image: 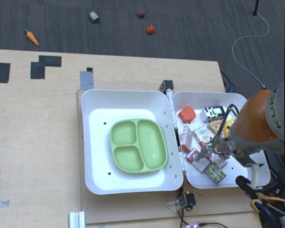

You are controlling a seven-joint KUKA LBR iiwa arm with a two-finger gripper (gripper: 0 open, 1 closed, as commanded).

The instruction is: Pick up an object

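You're looking down on two white bins side by side. The left bin [89, 147] holds a green divided plate [138, 145]. The right bin [196, 99] carries a clutter of small packets, with a red block [187, 114] near its top. The arm [256, 122] (orange band showing) reaches in from the right, its gripper [207, 152] low over a red-and-white packet [199, 161] beside a green packet [216, 171].

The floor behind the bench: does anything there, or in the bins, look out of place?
Yes. Four small things lie on the dark carpet beyond the bench: a toy carrot, a small greenish item, a purple one and a red one. They look strayed from the bins. The green divided plate sits askew in the left bin.
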